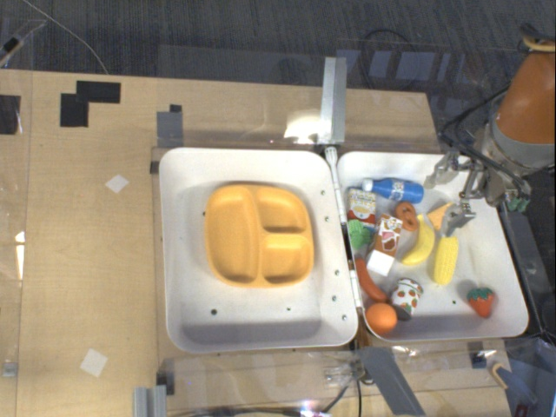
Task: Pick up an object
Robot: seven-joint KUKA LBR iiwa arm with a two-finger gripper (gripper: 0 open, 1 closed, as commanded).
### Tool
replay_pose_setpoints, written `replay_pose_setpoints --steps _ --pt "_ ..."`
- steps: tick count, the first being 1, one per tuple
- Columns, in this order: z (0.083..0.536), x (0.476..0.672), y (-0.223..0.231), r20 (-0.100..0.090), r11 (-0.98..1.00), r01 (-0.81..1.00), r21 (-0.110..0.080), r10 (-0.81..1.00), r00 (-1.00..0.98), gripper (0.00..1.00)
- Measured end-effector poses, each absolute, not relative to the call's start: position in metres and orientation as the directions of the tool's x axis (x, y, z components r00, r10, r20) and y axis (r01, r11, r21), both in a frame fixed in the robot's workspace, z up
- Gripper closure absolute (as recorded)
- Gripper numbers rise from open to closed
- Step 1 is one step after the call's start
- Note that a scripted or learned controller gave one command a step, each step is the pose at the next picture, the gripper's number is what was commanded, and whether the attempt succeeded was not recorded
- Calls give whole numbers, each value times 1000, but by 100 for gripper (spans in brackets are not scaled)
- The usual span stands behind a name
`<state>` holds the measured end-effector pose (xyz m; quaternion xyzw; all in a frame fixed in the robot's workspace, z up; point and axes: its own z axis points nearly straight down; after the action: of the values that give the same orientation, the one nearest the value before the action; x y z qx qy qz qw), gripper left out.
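Probably my nearest candidate is the yellow plastic corn cob (445,260), lying lengthwise at the right of the frame in the right white bin (508,268), just below the two-finger gripper (459,214). From up here I judge it the likeliest pick because it has bare bin floor on its right side, room for a finger to drop in. The fingers hang spread apart with nothing between them, poised over a small orange wedge-shaped piece (441,213) that sits just above the corn.

Working outward, a yellow toy banana (420,241) lies touching the corn's left side, so that flank is crowded. Further left the pile thickens: a blue and white plastic bottle (393,188) toward the bin's upper edge, a red carrot-like stick (368,281), and a round orange ball (380,318) near the lower rim. A small red strawberry toy (480,300) sits alone at lower right, well apart from everything.

The left white bin (182,250) holds a yellow divided plastic tray (259,233), out of my way.
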<state>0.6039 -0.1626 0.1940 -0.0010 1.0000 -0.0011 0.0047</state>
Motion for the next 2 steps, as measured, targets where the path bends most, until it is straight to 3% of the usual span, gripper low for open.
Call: replay_pose_setpoints --steps 1,2 --pt "110 590 -149 -24 975 223 2 223 -975 0" --pt "97 609 -143 -25 910 415 6 415 -910 0"
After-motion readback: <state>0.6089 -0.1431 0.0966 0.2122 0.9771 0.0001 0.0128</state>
